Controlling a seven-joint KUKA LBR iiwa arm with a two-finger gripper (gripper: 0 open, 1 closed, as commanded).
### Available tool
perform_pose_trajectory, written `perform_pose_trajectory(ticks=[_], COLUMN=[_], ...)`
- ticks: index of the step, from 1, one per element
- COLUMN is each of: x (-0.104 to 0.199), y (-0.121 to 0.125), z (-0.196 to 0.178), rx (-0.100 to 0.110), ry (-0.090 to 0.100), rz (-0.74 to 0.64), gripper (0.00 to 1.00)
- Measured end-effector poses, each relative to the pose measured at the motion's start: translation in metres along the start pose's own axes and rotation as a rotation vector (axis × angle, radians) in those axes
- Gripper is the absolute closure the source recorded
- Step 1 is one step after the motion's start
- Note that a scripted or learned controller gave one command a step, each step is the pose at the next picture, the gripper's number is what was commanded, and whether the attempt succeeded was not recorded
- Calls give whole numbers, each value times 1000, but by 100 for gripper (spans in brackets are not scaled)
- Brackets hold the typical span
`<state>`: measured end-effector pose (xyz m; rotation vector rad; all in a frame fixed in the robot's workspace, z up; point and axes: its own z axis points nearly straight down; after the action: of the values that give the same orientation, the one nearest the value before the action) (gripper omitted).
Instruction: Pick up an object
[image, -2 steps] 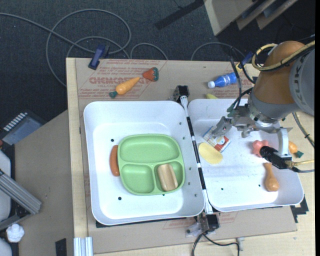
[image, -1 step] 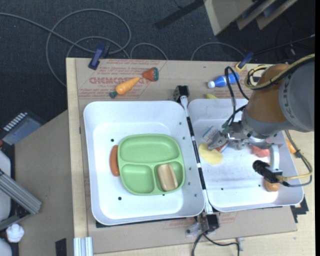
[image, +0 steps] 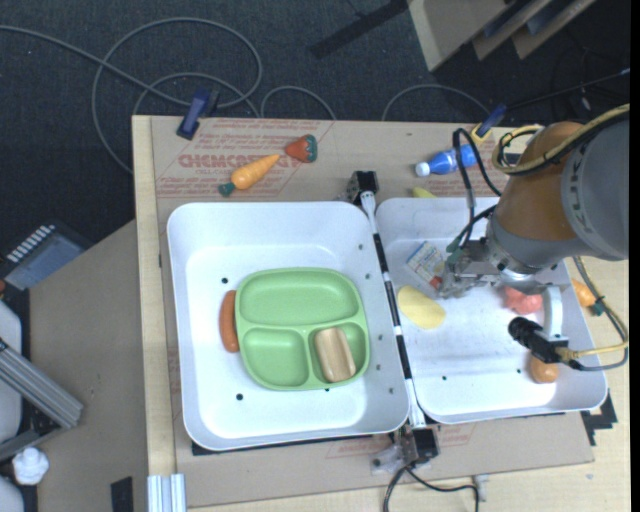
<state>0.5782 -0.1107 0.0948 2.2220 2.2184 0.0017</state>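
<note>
As the end effector (image: 452, 272) hovers low in the right bin (image: 480, 400), its grip state impossible to tell, the yellow lemon-like object (image: 421, 308) lies just beside it near the divider, so a centred, straight descent looks wisest.

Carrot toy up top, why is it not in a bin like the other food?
The carrot lies outside both bins, on the brown board behind the left bin, beside a strawberry. Most other toy food sits in the bins, so these two look strayed.
</note>
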Motion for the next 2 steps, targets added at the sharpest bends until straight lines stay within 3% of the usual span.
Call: perform_pose_trajectory(ticks=[1, 2], x=[-73, -98], y=[-15, -6], z=[-75, -80], rx=[-1, -1], ry=[-3, -2], rz=[0, -1], gripper=[100, 100])
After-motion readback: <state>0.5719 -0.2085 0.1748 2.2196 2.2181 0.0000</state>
